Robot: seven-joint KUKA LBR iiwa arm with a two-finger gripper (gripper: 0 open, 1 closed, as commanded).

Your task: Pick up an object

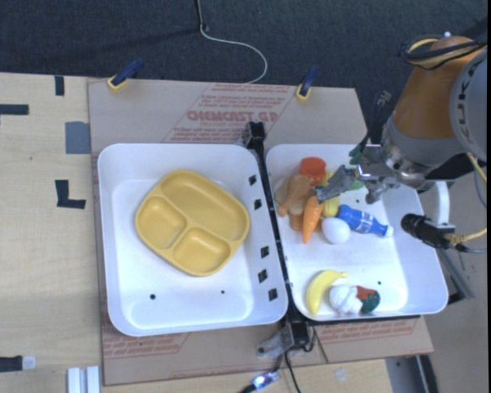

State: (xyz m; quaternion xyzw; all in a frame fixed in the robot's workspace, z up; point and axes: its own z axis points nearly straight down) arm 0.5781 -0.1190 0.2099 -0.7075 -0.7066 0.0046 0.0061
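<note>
My fingers [349, 183]: spread open, holding nothing, low over the carrot [310, 217]; my arm [430, 105] reaches in above it.

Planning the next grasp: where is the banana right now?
The banana lies at the near edge of the right bin, just left of the white-and-green toy.

Dark carpet [90, 19], cardboard-topped bench [221, 113]

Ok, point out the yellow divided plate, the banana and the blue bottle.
yellow divided plate [192, 221]: camera view, on the ridge between its compartments.
banana [319, 291]: camera view, mid-curve of the peel.
blue bottle [365, 221]: camera view, on its body.
</note>
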